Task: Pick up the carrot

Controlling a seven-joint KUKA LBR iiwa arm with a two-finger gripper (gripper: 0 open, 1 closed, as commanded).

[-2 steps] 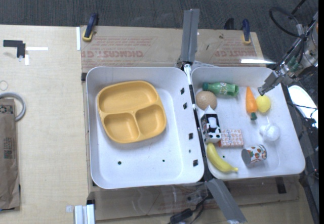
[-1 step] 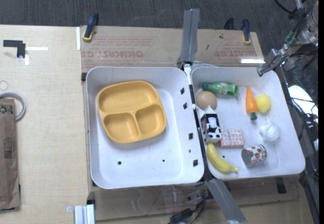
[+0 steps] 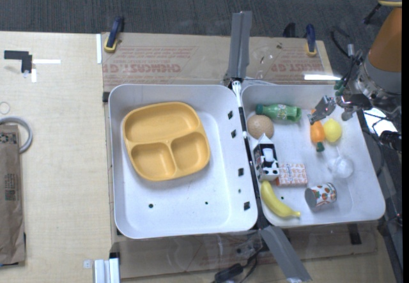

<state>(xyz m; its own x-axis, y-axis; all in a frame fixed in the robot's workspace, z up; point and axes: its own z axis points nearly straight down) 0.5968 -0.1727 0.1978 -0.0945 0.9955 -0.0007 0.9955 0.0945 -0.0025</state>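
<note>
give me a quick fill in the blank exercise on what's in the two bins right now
1. The yellow three-compartment plastic plate lies in the ____ white bin.
2. The small orange carrot lies in the right white bin, touching a yellow ____ on its right side.
3. The green plastic bottle lies on its ____, near the bin's far wall.
4. The yellow banana lies just in front of a black-and-white ____ carton.

Missing words: left; lemon; side; milk
</note>
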